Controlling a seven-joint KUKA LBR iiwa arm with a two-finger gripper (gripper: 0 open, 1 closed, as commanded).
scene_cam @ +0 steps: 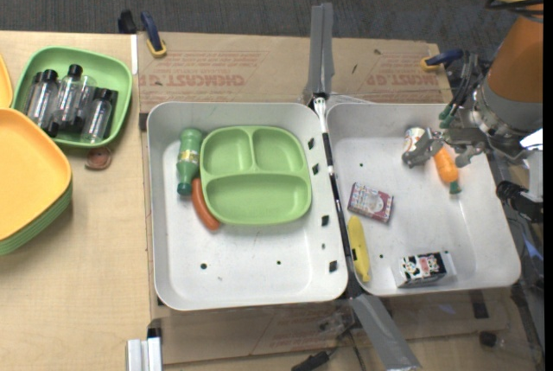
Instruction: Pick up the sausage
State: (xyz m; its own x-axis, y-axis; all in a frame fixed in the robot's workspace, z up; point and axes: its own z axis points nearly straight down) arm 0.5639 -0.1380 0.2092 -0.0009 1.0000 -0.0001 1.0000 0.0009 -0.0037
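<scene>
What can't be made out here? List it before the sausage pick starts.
- Sausage: its far side is tucked under the green plate.
- Gripper: too small and blurred to tell finger state.
- Carrot: partly covered by the gripper.
- Small carton: print too small to read.

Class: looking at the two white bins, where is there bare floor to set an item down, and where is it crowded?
Left bin: open floor along the near side, below the green plate. Crowded at its left, where the bottle and sausage sit. Right bin: a bare middle patch between the card, carton and carrot.
</scene>
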